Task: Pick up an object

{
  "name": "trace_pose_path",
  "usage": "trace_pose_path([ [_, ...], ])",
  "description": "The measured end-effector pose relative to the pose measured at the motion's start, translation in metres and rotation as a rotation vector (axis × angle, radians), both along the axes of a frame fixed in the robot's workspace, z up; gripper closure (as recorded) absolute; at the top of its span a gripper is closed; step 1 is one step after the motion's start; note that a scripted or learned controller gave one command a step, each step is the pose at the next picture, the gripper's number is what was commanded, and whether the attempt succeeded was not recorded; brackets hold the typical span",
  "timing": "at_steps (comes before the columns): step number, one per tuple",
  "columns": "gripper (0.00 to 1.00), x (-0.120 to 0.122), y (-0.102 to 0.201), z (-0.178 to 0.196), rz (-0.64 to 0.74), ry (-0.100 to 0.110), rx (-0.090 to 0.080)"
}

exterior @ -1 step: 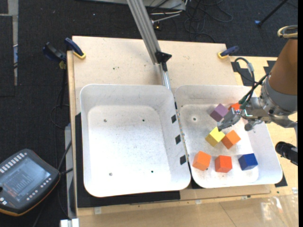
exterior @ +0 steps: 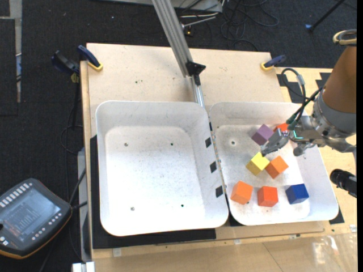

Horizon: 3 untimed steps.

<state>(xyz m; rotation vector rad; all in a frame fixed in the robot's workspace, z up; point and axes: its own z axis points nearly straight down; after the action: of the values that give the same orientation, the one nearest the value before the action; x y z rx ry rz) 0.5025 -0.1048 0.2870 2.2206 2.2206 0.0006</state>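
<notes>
Single KUKA arm reaching in from the right over the right-hand bin (exterior: 326, 208), its tool (exterior: 282, 143) lowered among a cluster of coloured cubes. The deciding relation is that the tool hangs in the pocket between three cubes: the purple cube (exterior: 263, 134) lies at about ten o'clock from it, the yellow cube (exterior: 258, 162) at about seven o'clock, and the orange cube (exterior: 277, 166) at about six o'clock, all close by. One dark finger (exterior: 273, 144) slants down toward the yellow cube; whether the tool is spread or pressed together cannot be told, and no cube is seen pinched. Farther off, at five to seven o'clock, a second orange cube (exterior: 242, 192), a red cube (exterior: 267, 196) and a blue cube (exterior: 296, 193) line the near edge. The left-hand bin (exterior: 108, 118) sits alongside on the counter (exterior: 142, 67).
</notes>
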Motion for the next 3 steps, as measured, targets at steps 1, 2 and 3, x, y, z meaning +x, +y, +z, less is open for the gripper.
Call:
trace_pose_path([
  [1,0.0,-0.01,0.0,-0.05,-0.001,0.005,0.001],
  [2,0.0,-0.009,-0.004,-0.095,-0.002,0.006,0.001],
  [3,0.0,-0.007,0.002,-0.14,-0.001,0.006,0.002],
])
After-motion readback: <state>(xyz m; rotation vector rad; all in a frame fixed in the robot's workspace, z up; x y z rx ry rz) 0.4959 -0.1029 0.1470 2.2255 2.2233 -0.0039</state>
